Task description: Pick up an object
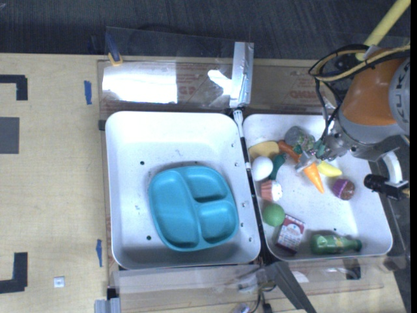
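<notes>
My gripper (pixel 318 151) hangs low in the right bin (pixel 371 222), near its back middle, at the end of the grey arm with the orange band (pixel 369 102). Just beneath and beside it lie an orange toy carrot (pixel 315 177), a small yellow piece (pixel 329 169) and a grey lump (pixel 296 135). A purple onion (pixel 343 188) rests a little to the right of the carrot. Nothing shows as lifted off the bin floor.
The right bin also holds a yellow fruit (pixel 264 149), a white egg (pixel 262 169), a green lime (pixel 273 214), a red carton (pixel 291 233) and a green bottle (pixel 335 243). A blue divided plate (pixel 193 206) lies in the left bin (pixel 130 142).
</notes>
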You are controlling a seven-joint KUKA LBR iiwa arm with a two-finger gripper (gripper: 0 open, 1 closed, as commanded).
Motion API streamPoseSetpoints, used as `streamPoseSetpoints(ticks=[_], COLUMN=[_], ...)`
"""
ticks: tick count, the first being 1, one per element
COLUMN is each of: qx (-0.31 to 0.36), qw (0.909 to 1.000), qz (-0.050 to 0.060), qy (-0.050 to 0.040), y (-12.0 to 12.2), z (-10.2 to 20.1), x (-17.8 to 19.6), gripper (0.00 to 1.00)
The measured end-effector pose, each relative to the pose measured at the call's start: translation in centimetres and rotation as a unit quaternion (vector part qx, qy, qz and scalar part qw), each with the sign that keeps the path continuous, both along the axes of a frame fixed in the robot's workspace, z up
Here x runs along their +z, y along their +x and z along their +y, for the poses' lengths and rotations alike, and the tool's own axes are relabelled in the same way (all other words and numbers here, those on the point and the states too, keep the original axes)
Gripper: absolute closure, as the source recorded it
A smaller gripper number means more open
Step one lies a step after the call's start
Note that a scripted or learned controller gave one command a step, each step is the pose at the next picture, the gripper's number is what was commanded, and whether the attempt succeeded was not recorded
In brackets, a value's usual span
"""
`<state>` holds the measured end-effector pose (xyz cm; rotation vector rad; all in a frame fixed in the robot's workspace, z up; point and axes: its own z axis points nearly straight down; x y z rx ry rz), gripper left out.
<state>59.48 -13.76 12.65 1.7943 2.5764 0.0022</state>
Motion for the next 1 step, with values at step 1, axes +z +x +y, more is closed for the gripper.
streamPoseSetpoints(ticks=[1], qx=[-0.071], qw=[0.9975], qz=[0.000], qy=[0.0003], y=[1.23], z=[5.89], x=[5.70], gripper=[1.00])
